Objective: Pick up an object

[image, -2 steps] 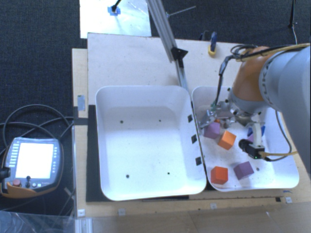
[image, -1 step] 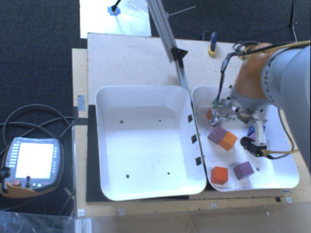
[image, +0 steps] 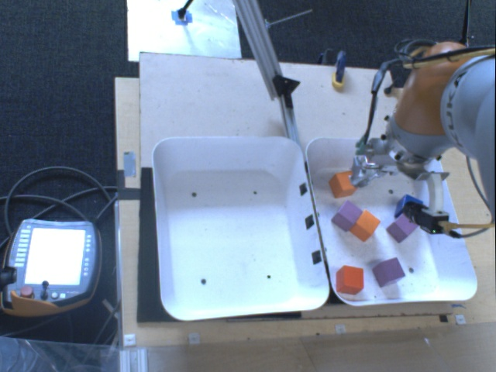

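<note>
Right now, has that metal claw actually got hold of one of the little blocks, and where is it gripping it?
It cannot be told. The gripper sits right beside an orange block in the right bin, but no block shows between its tips.

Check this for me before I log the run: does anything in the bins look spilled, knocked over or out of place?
Nothing stands out. The orange and purple blocks all lie inside the right bin, none on the bench. A purple block and an orange block touch, which seems ordinary clutter. The gripper sits beside another orange block.
</note>
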